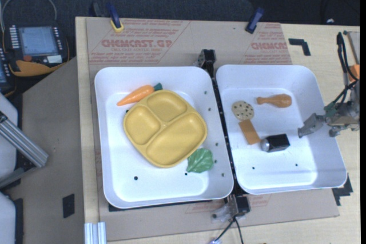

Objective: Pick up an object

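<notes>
Lying in the right-hand shallow white bin [320,171], the small black-and-silver cylinder [275,143] points lengthwise left-right, silver end leftward; the grey two-finger gripper [311,124] hangs just right, grip unreadable.

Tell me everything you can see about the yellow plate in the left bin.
The yellow plate looks like smooth moulded plastic with rounded corners, split by raised ridges into three compartments, all bare. It lies flat, turned at an angle, near the middle of the left bin. A toy carrot lies along its upper left edge, and a green leaf sits at its lower right corner; both appear to touch the rim.
</notes>
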`<state>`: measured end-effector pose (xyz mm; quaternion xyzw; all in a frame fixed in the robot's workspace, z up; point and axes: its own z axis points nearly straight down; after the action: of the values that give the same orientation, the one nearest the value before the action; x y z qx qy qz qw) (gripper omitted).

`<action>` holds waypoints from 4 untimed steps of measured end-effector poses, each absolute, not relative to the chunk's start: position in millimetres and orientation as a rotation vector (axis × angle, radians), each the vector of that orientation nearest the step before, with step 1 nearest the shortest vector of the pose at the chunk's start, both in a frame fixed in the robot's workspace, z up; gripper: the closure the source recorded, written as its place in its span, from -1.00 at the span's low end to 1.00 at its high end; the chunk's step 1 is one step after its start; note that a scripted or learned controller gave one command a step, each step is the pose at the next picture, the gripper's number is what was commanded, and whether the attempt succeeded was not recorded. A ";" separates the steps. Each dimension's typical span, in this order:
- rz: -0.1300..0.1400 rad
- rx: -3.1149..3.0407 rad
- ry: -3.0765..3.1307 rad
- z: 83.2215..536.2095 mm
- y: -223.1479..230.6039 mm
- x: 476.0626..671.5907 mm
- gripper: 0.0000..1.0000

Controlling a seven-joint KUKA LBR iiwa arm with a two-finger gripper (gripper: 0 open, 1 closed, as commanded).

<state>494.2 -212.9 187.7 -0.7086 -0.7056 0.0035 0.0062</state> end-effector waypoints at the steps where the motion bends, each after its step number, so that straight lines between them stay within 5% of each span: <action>1: 0.001 -2.221 -2.221 194.3 -212.4 497.7 -1.00; 3: -0.002 -2.215 -2.218 96.7 -221.4 507.2 -1.00; 4: -0.005 -2.213 -2.219 84.4 -218.0 508.1 -1.00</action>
<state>508.1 -218.0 84.4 -0.7061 -0.7081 -0.0016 0.0041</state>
